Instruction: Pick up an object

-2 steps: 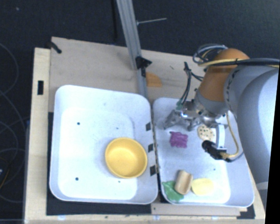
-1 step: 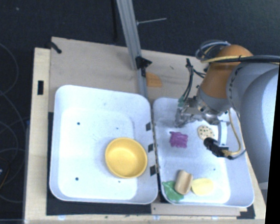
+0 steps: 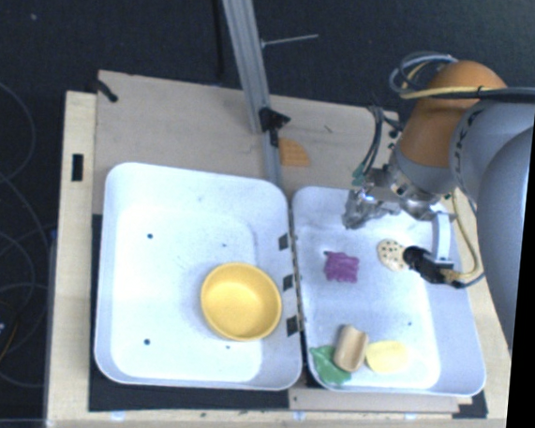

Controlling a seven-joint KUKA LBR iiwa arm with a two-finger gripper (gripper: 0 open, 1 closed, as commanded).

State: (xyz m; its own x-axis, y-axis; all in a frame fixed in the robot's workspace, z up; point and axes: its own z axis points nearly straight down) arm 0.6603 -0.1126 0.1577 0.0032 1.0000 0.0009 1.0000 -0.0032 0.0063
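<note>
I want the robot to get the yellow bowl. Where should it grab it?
Probably by the rim, coming straight down from above. The yellow bowl sits upright and open, too wide to span, so one finger inside and one outside its thin wall suits best.

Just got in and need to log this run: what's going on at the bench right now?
A grey arm reaches in from the right, its claw over the far end of the right bin, with nothing seen in its grip. That bin holds a purple piece, a spotted round piece, a tan cylinder, a yellow lump and something green. A yellow bowl sits in the left bin.
</note>
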